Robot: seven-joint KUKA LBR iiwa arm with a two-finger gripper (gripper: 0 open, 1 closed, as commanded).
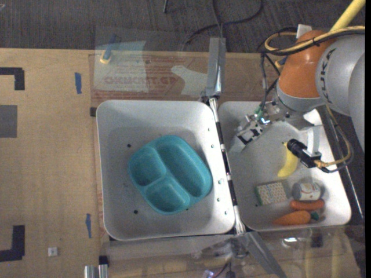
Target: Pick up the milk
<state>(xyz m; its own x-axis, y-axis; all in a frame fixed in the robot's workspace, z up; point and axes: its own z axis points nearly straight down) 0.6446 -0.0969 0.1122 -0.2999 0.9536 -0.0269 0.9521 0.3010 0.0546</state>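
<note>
Teal divided plate (pixel 169 172) lies in the left bin (pixel 110 126), well left of the banana (pixel 288 164). Gripper (pixel 250 131) hangs up-left of the banana, over the right bin (pixel 342 213); can't tell if open or closed. Milk is prob. the small pale item (pixel 306 188) just below-right of the banana, too blurred to confirm. To do well: shift past the banana, centre over the item, descend straight, avoid the carrots (pixel 300 211) nearby. Arm (pixel 324 68) hides the bin's top-right corner

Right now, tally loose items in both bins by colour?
Teal: 1, divided tray in the left bin
Orange: 2, carrots
Yellow: 1, banana
Grey-white: 1, small container
Speckled: 1, flat block
Total: 6
</note>
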